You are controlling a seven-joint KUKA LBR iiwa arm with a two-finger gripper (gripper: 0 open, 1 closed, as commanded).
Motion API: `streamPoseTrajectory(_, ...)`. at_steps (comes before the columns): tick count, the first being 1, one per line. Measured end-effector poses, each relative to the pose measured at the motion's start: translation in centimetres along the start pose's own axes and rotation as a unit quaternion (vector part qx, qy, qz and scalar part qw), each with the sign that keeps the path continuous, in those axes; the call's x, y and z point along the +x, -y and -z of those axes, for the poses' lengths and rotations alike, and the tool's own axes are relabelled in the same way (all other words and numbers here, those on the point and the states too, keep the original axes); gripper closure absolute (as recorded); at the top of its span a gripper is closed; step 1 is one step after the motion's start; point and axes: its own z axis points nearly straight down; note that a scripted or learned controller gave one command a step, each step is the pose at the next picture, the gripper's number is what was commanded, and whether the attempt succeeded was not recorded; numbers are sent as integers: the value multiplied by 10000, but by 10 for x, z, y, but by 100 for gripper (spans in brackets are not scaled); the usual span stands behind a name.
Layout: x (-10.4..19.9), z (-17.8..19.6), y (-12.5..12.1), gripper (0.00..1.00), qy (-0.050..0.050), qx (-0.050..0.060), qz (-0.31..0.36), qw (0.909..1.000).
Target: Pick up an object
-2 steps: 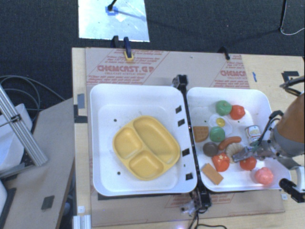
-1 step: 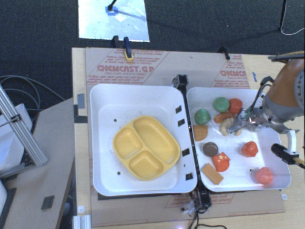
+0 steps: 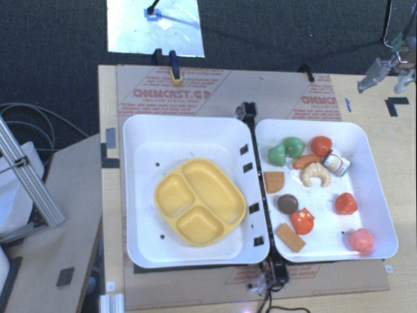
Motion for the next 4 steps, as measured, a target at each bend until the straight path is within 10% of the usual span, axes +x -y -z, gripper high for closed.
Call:
streamPoseTrajectory(1,38,165,15,0,-16,10,8,10000)
streamPoseTrajectory(2,39,189,166,0,-37,75,-54,10000)
streamPoseTrajectory(3,40,196,160,100,-24,74,-10,10000)
streamPoseTrajectory(4,40,207,159,100,-17,57,8,10000)
